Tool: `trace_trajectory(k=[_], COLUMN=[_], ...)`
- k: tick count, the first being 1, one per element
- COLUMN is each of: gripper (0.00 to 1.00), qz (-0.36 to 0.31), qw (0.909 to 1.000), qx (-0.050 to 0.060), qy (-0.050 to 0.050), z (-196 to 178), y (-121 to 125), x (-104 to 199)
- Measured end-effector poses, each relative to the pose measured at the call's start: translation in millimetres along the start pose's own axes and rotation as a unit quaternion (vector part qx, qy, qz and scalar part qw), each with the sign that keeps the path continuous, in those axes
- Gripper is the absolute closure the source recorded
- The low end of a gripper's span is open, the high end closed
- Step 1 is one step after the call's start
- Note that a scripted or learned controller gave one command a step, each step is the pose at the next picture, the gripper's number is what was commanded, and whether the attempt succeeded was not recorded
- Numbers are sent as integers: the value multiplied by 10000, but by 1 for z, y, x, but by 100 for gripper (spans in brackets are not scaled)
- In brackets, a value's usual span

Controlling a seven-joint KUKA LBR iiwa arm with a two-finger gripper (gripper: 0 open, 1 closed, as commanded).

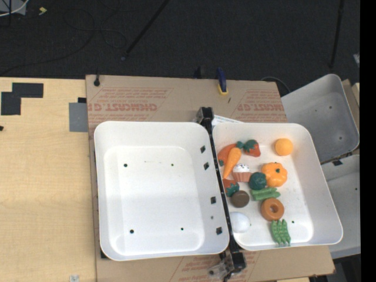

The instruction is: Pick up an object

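Two bins (100,157): toy food heaped in rt bin (314,157); pincer state can't tell.

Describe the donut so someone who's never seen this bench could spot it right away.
Look in the right-hand white bin, where the toy foods are piled. Toward its near end lies the donut, just beyond the green pea pod and just nearer than the orange pumpkin. It is the only brown-orange ring with a hole through its middle.

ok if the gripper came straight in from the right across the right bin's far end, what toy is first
Likely the small round orange ball, closest to the white bin's right wall; depth unclear.
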State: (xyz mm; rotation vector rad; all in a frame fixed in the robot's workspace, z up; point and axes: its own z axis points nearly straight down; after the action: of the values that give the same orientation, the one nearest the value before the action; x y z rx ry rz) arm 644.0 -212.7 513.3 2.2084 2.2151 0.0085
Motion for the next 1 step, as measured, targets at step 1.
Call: trace_trajectory(k=[1], gripper=[0], qz=[-5], qw=[10000], qx=[83], qy=[30], z=[10], y=[0], x=[1])
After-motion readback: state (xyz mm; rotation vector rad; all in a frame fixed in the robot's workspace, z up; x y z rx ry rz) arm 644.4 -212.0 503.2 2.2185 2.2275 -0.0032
